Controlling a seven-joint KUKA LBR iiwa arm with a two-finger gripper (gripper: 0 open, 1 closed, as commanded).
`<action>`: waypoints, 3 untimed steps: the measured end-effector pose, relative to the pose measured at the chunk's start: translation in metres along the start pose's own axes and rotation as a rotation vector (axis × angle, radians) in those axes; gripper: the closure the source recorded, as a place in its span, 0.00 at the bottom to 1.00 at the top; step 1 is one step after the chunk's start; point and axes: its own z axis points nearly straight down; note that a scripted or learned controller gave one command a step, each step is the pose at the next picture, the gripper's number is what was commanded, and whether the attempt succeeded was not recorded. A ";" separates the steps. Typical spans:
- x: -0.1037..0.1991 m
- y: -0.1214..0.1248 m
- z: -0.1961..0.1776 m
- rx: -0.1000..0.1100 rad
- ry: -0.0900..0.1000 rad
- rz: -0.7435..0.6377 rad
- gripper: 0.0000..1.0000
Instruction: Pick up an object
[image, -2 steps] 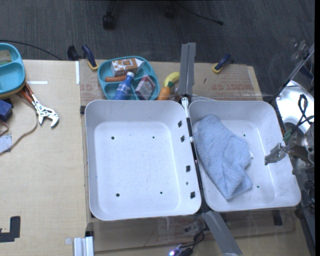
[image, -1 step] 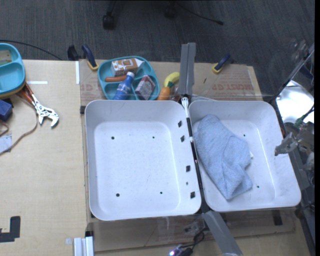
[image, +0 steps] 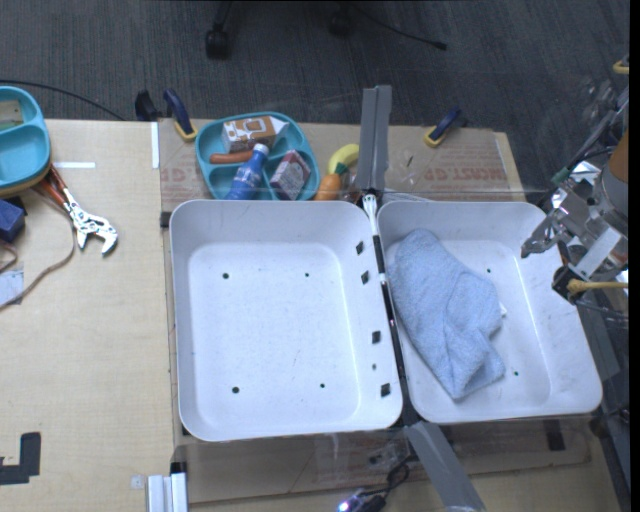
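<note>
Two white bins (image: 190, 330); gripper (image: 560, 240), state unclear, sits beside the towel (image: 445, 310), which may slip loose.

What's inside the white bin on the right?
A crumpled blue-grey towel lies in the right bin, covering its left half. The bare white floor shows around it. Anything under the towel is covered, so I can't tell.

My arm entering from the right edge, wrist hardware part cut off by the frame, my tool (image: 540, 243) at mid-height on the right, pointing left and slightly down, metal and cabling bunched behind it, nothing seen between its tips
</note>
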 end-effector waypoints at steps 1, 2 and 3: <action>0.001 0.011 -0.005 0.000 0.000 0.142 0.00; -0.051 0.014 0.050 0.002 -0.001 0.386 0.00; -0.013 0.040 0.032 0.000 0.001 0.285 0.00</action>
